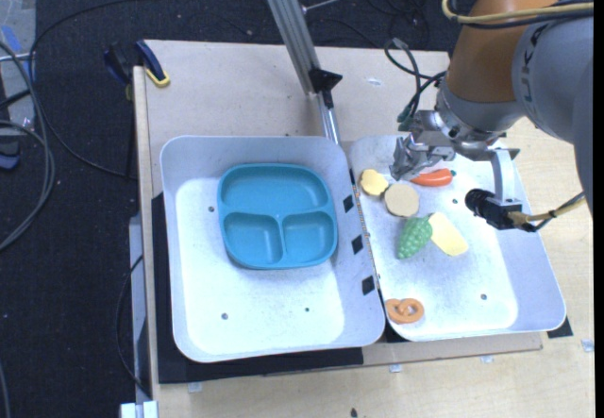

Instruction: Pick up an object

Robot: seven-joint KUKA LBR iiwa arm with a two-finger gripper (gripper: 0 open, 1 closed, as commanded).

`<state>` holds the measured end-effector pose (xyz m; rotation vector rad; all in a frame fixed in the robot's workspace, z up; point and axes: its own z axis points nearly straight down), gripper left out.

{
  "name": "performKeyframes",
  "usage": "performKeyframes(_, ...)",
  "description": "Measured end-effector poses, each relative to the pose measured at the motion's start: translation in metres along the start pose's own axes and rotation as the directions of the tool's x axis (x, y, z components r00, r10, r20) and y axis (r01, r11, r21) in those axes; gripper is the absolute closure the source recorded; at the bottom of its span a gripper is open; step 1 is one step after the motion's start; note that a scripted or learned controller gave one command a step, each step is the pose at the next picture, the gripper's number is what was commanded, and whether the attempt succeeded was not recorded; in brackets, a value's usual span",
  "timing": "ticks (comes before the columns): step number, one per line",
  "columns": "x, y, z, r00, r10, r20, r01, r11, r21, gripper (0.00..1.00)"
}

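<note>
Fingers above orange carrot, rt bin, grip state can't tell

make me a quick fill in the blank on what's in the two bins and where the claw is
1. The blue tray lies in the ______ bin.
2. The claw hangs over the ______ bin.
3. The green toy lies between the tan disc and the ______ ring.
4. The blue tray has ______ compartments.

Missing words: left; right; orange; three
</note>
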<state>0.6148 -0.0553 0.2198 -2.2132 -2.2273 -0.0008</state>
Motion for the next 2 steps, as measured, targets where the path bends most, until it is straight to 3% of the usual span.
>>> performKeyframes(2,0.108,-0.021,0.001,1.000,-0.002,-0.001,0.002,1.000,0.001,1.00)
